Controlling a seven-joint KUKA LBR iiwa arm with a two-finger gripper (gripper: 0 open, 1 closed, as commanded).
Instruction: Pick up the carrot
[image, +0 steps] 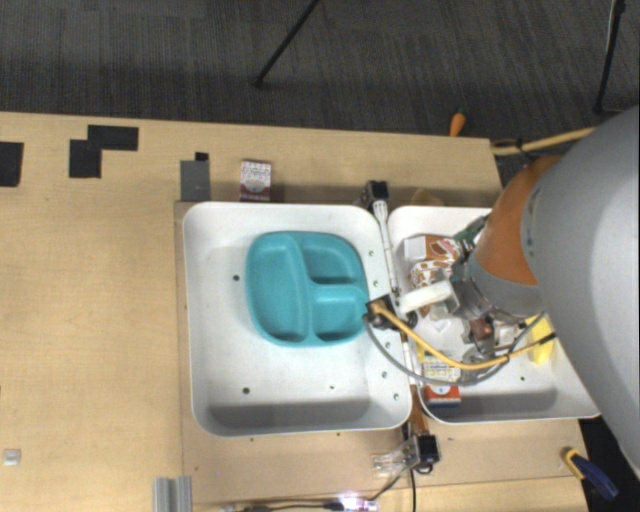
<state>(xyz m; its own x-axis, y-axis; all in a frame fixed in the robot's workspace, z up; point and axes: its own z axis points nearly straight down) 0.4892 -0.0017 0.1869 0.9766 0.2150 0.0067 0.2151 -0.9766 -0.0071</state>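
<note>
The big grey arm (590, 290) reaches in from the right, its orange band (508, 235) bent downward. The hand (478, 335) hangs low at its end, trailing yellow cable.

Tray (305, 288) in left bin (215, 330)

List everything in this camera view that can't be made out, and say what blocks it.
- Carrot: not identifiable; the arm covers much of the right bin.
- Gripper: finger state unreadable, lost among cables and clutter.
- Brown packet in the right bin: partly under the arm, label too small to read.
- Right bin's far side: hidden by the arm.
- Small box behind the left bin: print too small to read.
</note>
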